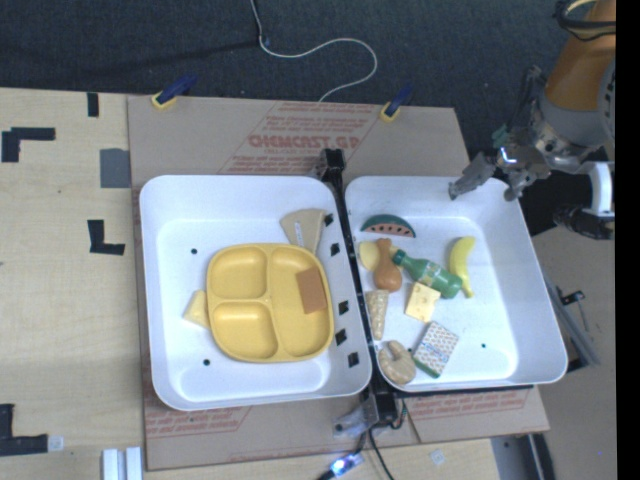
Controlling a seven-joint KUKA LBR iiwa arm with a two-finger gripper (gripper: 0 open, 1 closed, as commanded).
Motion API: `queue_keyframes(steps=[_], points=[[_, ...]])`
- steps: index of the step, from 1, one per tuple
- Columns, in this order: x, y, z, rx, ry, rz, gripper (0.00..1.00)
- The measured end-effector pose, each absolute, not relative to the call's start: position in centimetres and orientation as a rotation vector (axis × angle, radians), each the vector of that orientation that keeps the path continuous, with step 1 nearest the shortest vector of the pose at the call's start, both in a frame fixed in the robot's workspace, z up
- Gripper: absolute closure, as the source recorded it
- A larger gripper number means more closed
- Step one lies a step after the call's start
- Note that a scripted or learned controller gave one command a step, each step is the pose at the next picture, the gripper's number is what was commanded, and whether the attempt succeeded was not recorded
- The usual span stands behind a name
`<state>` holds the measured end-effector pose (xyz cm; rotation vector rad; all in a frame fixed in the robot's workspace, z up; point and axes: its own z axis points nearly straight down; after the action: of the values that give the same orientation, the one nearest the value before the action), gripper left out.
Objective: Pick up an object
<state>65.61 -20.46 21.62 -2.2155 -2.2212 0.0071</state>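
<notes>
Nearest the camera, at the front of the right bin (520, 353), lie a tan rounded piece (396, 362) and a speckled packet with a green edge (436, 348), close together. Just behind them sit a pale yellow cheese block (422, 301), a green bottle (432, 272) lying on its side, a brown drumstick-like piece (385, 271) and a banana (461, 264). A watermelon slice (388, 227) rests further back, near the divider. In the left bin (165, 268), a yellow compartment tray (268, 301) carries a brown slab (312, 290). Farthest back, the end effector (492, 176) hangs over the right bin's rear rim, above the worktop (60, 268), its fingers spread apart and holding nothing.
</notes>
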Motion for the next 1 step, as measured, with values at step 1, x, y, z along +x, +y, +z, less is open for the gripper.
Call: queue_keyframes(steps=[1], points=[[64.87,-20.75,16.85,-2.216,-2.221,0.007,0.00]])
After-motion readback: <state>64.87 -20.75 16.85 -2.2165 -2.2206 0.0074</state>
